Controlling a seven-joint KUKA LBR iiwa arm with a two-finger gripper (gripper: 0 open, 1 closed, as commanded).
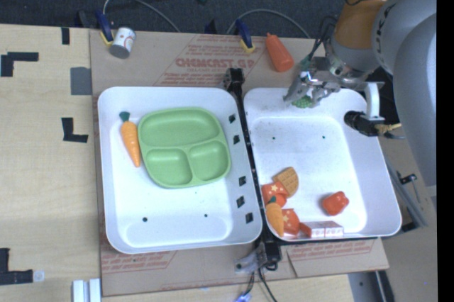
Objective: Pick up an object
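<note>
My gripper hangs over the back edge of the right bin, coming in from the right. A small green object shows between its fingertips, and the fingers look shut on it. Toward the front of that bin lie a tan waffle-like piece, a red chunk, an orange piece, a red pepper-like toy and a small red and white box.
The left bin holds a green divided plate and a toy carrot beside its left side. Behind the bins lie an orange toy, a white can and cables.
</note>
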